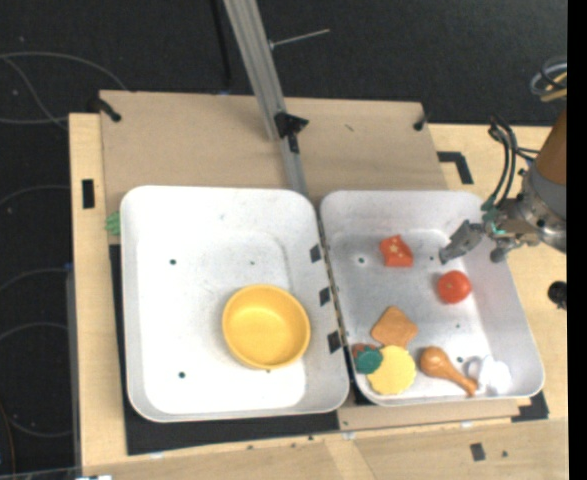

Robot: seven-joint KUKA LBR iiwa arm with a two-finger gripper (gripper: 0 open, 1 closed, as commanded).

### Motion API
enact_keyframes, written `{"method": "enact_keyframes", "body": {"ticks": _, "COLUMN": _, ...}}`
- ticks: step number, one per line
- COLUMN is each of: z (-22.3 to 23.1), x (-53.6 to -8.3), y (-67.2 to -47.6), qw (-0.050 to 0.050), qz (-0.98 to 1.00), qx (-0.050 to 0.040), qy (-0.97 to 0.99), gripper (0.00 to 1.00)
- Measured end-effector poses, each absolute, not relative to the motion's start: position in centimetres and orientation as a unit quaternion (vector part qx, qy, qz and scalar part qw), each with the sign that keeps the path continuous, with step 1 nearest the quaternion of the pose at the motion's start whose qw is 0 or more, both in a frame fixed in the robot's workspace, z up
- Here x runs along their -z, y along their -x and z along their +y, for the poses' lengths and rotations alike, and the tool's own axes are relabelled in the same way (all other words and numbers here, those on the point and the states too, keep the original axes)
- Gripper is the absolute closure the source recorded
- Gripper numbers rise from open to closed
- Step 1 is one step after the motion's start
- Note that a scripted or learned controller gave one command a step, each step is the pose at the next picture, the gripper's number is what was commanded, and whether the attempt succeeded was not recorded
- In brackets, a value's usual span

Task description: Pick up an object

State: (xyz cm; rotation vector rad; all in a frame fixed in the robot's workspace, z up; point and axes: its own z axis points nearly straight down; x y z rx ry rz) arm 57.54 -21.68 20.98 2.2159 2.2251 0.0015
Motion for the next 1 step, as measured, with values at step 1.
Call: {"method": "enact_keyframes", "body": {"ticks": 1, "z": -21.69, "x": -20.98, "y": -57.54, "qw": 0.001, "qz": 0.709, "qx": -0.0003, "qy": -0.706, "gripper": 0.0}}
